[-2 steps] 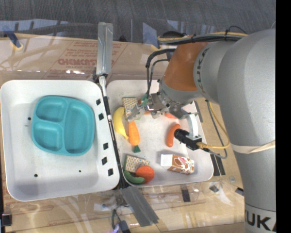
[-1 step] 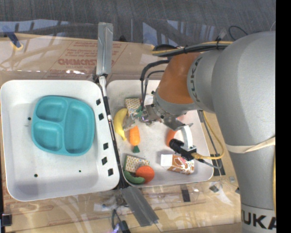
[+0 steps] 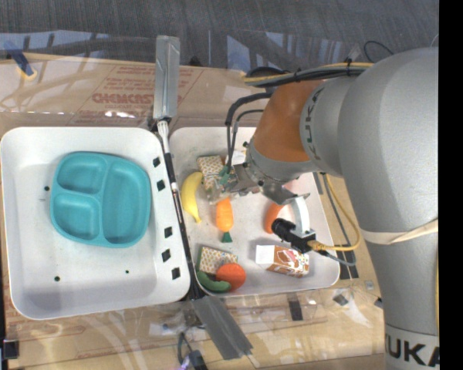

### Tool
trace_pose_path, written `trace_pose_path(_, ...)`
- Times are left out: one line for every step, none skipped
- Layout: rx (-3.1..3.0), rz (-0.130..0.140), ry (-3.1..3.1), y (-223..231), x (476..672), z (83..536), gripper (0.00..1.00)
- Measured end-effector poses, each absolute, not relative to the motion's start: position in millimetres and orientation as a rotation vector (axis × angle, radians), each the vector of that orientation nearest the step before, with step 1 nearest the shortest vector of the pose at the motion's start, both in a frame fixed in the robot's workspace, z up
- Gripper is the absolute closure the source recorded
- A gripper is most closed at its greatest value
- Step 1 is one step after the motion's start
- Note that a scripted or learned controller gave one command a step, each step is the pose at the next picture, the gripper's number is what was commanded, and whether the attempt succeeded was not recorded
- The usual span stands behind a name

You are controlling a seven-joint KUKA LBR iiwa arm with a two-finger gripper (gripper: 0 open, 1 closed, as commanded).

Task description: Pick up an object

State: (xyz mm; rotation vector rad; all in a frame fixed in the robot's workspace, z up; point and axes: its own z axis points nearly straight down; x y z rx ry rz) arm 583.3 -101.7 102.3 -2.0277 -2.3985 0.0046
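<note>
The grey arm (image 3: 386, 176) comes in from three o'clock over the right bin (image 3: 324, 280). The left bin (image 3: 23, 206) holds a teal divided plate (image 3: 102, 199). In the right bin a banana (image 3: 190, 196) lies at nine o'clock, a small carton (image 3: 287, 260) at five. The gripper (image 3: 230, 182) hangs just above a toy carrot (image 3: 224, 215) at centre; whether it is parted I cannot tell. The carrot looks light, stiff and smooth; grasp mid-body, across its width.

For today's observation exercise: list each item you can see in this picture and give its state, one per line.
Teal divided plate: flat in left bin.
Banana: lying by right bin's left wall.
Carrot: lying below the end effector.
Small carton: on its side.
Tomato: resting near front wall.
</note>
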Motion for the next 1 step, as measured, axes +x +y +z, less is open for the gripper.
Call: trace_pose_path(-1.905,-0.001,-2.499,-41.3,585.2,227.0,1.0)
